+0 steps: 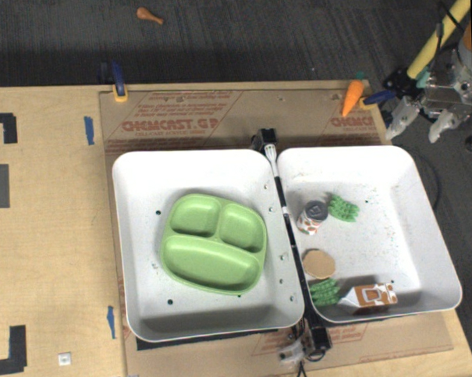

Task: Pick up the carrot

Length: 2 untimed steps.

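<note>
The carrot (352,97) is small and orange with a green top. It lies on the cardboard behind the right bin (424,215), outside both bins. My gripper (419,123) hangs at the right edge of the view, just right of the carrot and beyond the right bin's far right corner. Its two pale fingers (398,119) stand apart with nothing between them, and it does not touch the carrot.
The right bin holds a small can (313,215), a green leafy toy (344,209), a brown disc (319,263), another green piece (325,292) and a white-orange carton (373,295). A green divided plate (213,241) lies in the left bin (136,227). A small orange item (149,16) lies on the dark floor.
</note>
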Available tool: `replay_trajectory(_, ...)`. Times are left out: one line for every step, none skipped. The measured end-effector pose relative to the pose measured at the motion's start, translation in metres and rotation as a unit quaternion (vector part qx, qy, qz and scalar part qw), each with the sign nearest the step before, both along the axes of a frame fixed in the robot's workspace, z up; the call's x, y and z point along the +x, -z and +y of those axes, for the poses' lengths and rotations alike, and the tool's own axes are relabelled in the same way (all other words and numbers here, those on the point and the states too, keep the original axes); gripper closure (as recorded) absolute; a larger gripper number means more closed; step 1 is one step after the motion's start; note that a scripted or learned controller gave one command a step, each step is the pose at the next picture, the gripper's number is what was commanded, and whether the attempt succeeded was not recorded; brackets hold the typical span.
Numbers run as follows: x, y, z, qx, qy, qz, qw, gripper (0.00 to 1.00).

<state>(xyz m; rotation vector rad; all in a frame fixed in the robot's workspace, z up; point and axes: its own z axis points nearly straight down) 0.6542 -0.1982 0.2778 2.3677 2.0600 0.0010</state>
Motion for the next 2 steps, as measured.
replay_trajectory(0.012, -0.009, -0.022, -0.0004, -0.023, 0.000, 0.9997, 0.00)
replay_trajectory(-0.055, 0.092, 0.030, 0.0013, 0.051, 0.002, 0.9987, 0.00)
